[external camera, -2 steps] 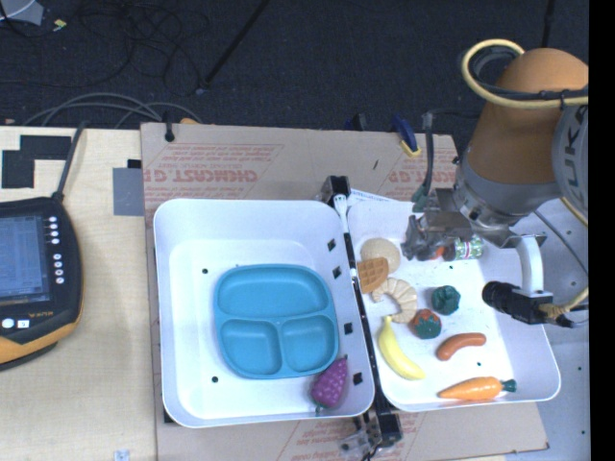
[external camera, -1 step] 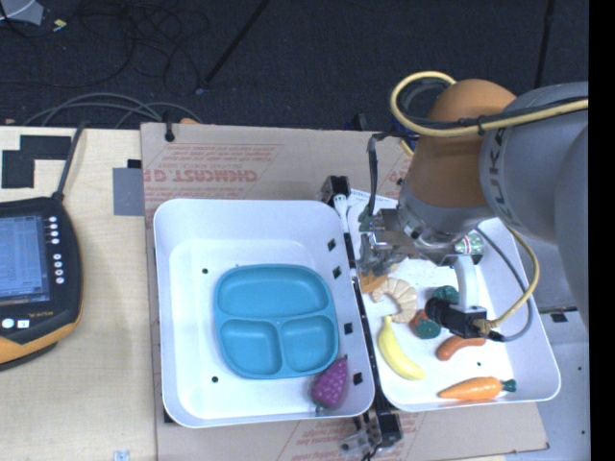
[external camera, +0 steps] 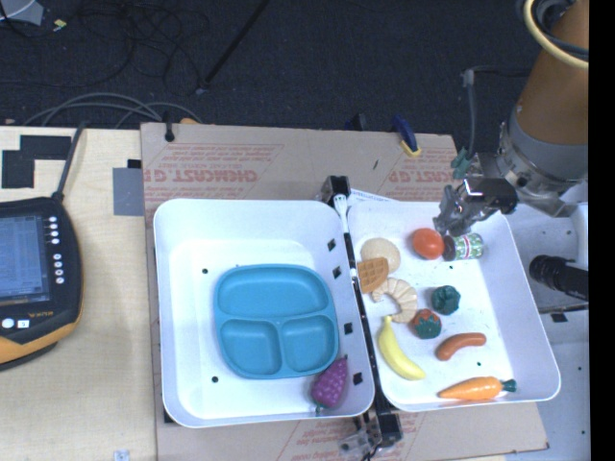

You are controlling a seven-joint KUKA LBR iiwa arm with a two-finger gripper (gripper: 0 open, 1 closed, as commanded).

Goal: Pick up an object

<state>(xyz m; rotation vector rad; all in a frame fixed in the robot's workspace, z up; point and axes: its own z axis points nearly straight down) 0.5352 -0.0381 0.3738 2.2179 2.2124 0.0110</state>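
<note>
Even, moderately bright overhead light. The two shallow white plastic bins [external camera: 183, 257] reflect strongly, nearly washed out at the centre of the frame, with soft short shadows under their contents. The dark floor along the top of the frame stays underexposed. The orange-banded grey arm [external camera: 562, 56] at upper right appears slightly soft. Overall resolution is low, with mild graininess.

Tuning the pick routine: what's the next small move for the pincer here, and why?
Probably a short descent. The pincer sits at the right bin's upper edge, right over the tomato and the small green-labelled can, with nothing visibly between its tips. Which of the two it is aimed at is hard to tell.
</note>
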